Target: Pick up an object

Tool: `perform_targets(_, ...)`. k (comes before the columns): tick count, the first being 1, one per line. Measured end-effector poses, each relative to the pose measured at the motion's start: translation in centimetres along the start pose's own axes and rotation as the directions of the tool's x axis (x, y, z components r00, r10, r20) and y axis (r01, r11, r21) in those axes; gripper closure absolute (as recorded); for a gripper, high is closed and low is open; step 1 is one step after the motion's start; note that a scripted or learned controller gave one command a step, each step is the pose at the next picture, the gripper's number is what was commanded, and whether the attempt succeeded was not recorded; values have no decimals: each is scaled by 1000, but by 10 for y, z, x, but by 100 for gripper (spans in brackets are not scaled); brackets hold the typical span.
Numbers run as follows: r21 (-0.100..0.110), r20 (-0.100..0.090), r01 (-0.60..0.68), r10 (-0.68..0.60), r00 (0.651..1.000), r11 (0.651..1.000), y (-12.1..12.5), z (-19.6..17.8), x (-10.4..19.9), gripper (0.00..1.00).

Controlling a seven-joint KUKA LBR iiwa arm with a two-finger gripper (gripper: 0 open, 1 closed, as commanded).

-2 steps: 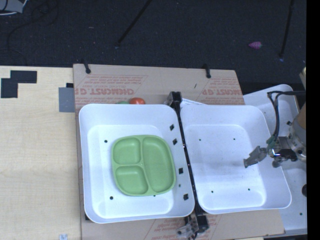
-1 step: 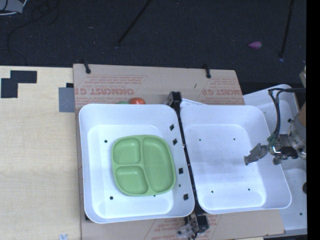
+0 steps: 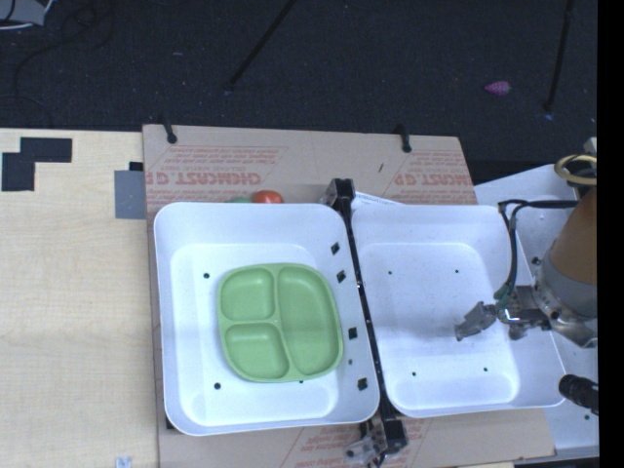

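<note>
A green three-compartment plate [image 3: 280,322] is seen lying flat at the centre of the left bin [image 3: 185,261]. A small red object [image 3: 267,198] is noted beyond that bin's rim at 12 o'clock. In the right bin [image 3: 429,261], the gripper [image 3: 476,323] is placed toward 3 o'clock; its grasp state cannot be told.

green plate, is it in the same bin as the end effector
No, the green plate lies in the left bin, while the end effector reaches over the right bin.
</note>
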State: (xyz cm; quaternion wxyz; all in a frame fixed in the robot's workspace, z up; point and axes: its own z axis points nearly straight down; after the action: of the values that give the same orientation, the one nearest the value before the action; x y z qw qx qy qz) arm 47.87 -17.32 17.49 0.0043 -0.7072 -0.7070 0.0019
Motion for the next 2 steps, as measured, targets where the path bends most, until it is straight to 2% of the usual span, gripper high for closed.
perform_targets(1, -1, 0, 0, 0, 1000, 1000, 7, 59, -3, 0)
perform_targets(2, -6, 2, -1, 1, 1000, 1000, 8, 88, -2, 0)
